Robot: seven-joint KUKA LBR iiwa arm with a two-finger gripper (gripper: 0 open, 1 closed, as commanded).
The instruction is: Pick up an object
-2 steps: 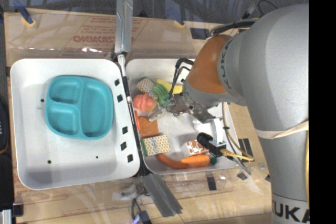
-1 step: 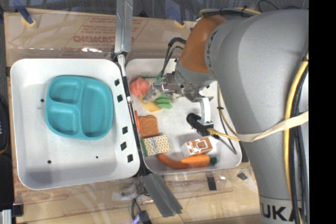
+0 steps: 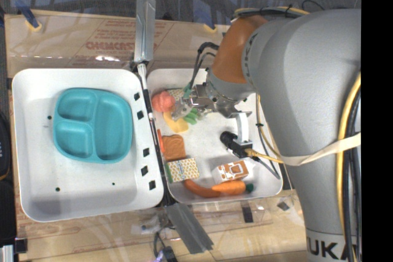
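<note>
In the right bin (image 3: 264, 184) lie several small things. At its upper left are a pink-red ball (image 3: 161, 101), a yellow piece (image 3: 177, 124) and a green piece (image 3: 194, 115). My gripper (image 3: 186, 105) reaches down from the right into this cluster, just right of the ball and directly over the yellow and green pieces. The wrist hides part of them. Lower in the bin are an orange-brown block (image 3: 173, 145), a checkered pad (image 3: 183, 169), a small printed box (image 3: 232, 170) and a carrot (image 3: 216, 188) along the front wall.
The left bin (image 3: 31, 193) holds a teal divided plate (image 3: 93, 124). A grey divider bar (image 3: 145, 27) stands behind the gap between the bins. The arm's bulk covers the right bin's right side.
</note>
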